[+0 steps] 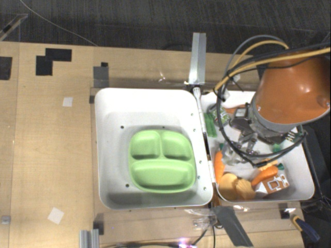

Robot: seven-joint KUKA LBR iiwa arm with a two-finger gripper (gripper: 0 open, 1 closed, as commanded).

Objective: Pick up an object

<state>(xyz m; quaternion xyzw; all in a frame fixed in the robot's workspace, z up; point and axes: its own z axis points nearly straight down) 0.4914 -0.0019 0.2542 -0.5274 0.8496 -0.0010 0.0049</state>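
Arm (289, 89) hangs over the right bin (305, 182), gripper (247, 141) low amid cables; can't tell its state. Nearest pick: carrot (218, 164) just to its left, long axis along the bin's left wall. Green tray (162, 160) sits in the left bin.

Arm (292, 89) enters from frame right, orange band uppermost, wrist pointing straight down at right-centre of frame. Cables loop off wrist toward upper middle. Hand (247, 148) mostly hidden beneath wrist.
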